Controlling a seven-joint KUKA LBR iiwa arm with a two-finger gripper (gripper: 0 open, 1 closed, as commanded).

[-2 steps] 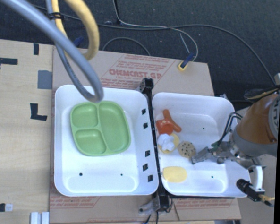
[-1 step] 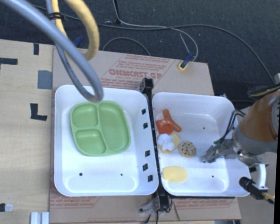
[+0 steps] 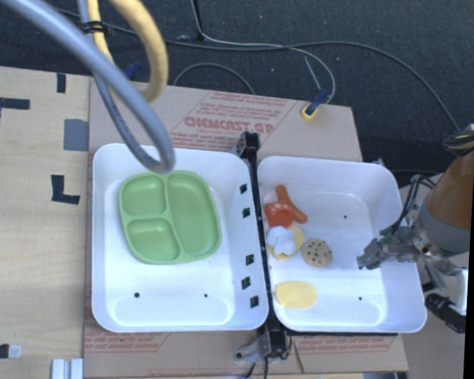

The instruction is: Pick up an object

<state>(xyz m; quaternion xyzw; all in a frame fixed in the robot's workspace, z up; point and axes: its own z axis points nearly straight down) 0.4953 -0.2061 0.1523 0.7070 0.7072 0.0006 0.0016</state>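
Note:
The right bin [image 3: 373, 313] holds an orange toy [image 3: 281, 208], a white and yellow piece [image 3: 283, 240], a speckled cookie [image 3: 317, 252] and a yellow oval piece [image 3: 295, 294]. My gripper [image 3: 371, 258] hangs over the bin's right side, well to the right of the cookie. Nothing shows between its fingers. The arm's grey and orange wrist [image 3: 453, 198] stands at the right edge.
The left bin [image 3: 107, 289] holds a green divided plate [image 3: 170, 217]. A grey hose [image 3: 107, 81] and a yellow hose [image 3: 143, 27] cross above the left bin's far corner. A black divider with clips [image 3: 253, 250] separates the bins. Cables lie on the dark floor behind.

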